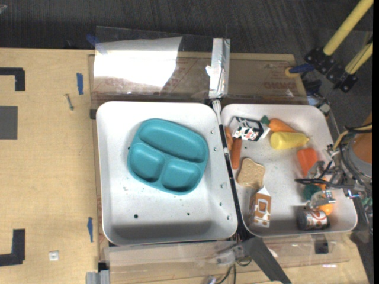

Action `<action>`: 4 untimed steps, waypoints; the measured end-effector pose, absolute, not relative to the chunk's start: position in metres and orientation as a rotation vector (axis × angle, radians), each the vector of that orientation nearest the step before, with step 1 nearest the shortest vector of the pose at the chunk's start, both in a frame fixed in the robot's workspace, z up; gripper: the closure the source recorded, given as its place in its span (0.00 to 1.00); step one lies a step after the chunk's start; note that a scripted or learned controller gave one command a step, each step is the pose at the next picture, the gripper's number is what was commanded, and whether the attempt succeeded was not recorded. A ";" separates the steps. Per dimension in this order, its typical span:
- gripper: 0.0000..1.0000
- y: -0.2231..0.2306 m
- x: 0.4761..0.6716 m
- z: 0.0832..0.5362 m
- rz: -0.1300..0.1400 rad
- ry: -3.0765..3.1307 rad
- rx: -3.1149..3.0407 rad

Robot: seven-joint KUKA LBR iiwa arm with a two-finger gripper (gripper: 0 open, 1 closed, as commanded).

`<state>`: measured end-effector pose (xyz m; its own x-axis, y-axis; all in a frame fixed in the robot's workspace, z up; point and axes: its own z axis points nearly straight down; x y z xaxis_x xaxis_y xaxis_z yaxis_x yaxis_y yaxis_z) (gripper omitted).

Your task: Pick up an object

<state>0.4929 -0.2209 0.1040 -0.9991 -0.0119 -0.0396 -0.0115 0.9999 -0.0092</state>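
Tan tabletop (41, 176) carries two shallow white bins side by side, with dark floor behind.

Left bin (118, 206): holds one teal tray (167, 155) with three compartments, lying flat near the bin's middle.

Right bin (284, 212): holds the small items.
- A black-and-white toy (246, 129) lies at the rear left corner.
- An orange stick (236, 152) lies along the left wall, just below the toy.
- A toast slice (251, 173) lies flat, near the stick.
- A carton (260, 207) lies toward the front left.
- A carrot (278, 124) and a yellow piece (288, 139) lie at the rear, touching or nearly so.
- An orange block (307, 158) sits right of centre.
- A can (312, 219) lies in the front right corner.

Pincer (324, 201) is low in the front right corner, directly above the can and a small orange piece (326, 206). Cables and clutter hide the tips: cannot tell whether it is open, closed or gripping anything.
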 end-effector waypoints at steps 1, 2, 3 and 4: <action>1.00 -0.203 0.533 0.239 -0.003 3.112 0.314; 0.00 -0.203 0.532 0.236 -0.001 3.119 0.317; 0.00 -0.224 0.493 0.110 -0.007 3.101 0.336; 0.00 -0.223 0.492 0.094 -0.008 3.079 0.386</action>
<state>0.4919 -0.2231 0.0938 -0.9684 0.2464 -0.0390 0.2466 0.9691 -0.0006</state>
